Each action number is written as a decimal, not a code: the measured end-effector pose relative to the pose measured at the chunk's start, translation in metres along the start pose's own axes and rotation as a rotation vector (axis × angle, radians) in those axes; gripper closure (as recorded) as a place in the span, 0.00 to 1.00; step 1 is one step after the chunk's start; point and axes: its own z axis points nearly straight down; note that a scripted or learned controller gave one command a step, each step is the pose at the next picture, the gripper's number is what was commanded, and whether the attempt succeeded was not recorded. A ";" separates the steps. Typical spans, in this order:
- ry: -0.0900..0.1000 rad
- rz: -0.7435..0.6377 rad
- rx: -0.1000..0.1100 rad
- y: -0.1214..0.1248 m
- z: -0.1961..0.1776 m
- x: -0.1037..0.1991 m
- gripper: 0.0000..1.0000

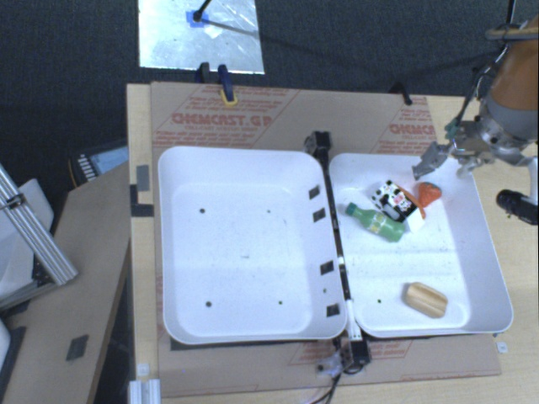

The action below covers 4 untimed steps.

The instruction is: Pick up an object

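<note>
**Claw poised over the upper right corner of the right bin, cluster just below and to its left**

The claw (pixel 442 160) hangs at the upper right of the frame, over the far right corner of the right bin (pixel 493 289). Its two fingers are spread apart with nothing between them: one tip points down-left toward the bin floor, the other sits to its right.

The nearest candidates lie just down and left of the claw. An orange-red piece (pixel 429 194) sits closest, almost under the left fingertip and near the bin's upper rim. Touching it on the left is a black-and-white patterned toy (pixel 392 199), and against that toy lies a green bottle (pixel 376 222), its long axis running from upper left to lower right, neck toward the divider between the bins. These three crowd each other, so a straight descent likely meets more than one of them.

A tan bread-like block (pixel 424 299) lies well apart, toward the lower right of the same bin, long axis roughly left-right, with open floor on every side. It is farther from the claw but looks like the cleaner grasp.

The left bin (pixel 244 242) offers wide open room. The right bin's upper rim and right wall stand close to the claw, limiting approach from those sides. The table (pixel 253 112) shows printed cardboard beyond the bins.
</note>
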 end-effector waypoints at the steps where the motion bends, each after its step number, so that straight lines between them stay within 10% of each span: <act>1: 0.001 -0.004 0.002 0.036 0.075 0.008 0.00; 2: 0.000 0.004 0.004 -0.009 0.083 -0.012 0.00; 3: -0.002 -0.001 -0.004 -0.006 0.070 -0.010 1.00; 4: 0.000 -0.006 -0.010 -0.001 -0.017 0.033 1.00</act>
